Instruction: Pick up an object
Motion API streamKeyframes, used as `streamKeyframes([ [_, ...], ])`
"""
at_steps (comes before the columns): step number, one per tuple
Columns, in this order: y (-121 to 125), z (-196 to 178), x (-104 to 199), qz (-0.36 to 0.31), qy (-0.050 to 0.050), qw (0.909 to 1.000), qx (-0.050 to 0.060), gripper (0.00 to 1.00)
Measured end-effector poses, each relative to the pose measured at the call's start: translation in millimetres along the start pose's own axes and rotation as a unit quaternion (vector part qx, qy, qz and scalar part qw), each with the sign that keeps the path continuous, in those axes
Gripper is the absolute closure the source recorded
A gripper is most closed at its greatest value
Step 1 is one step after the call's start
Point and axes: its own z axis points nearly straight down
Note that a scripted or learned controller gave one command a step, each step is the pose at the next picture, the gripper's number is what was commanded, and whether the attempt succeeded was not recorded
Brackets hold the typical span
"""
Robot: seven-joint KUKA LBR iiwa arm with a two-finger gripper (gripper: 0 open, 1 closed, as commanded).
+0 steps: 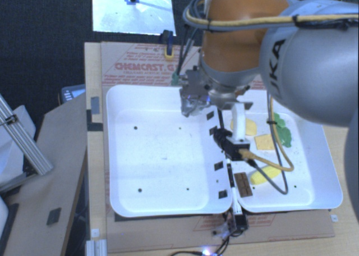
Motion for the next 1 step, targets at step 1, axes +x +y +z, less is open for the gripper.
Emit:
streamKeyframes([
  [1,43.5,39.9,76.9,-0.002,-0.001,1.0,0.002,1.0],
])
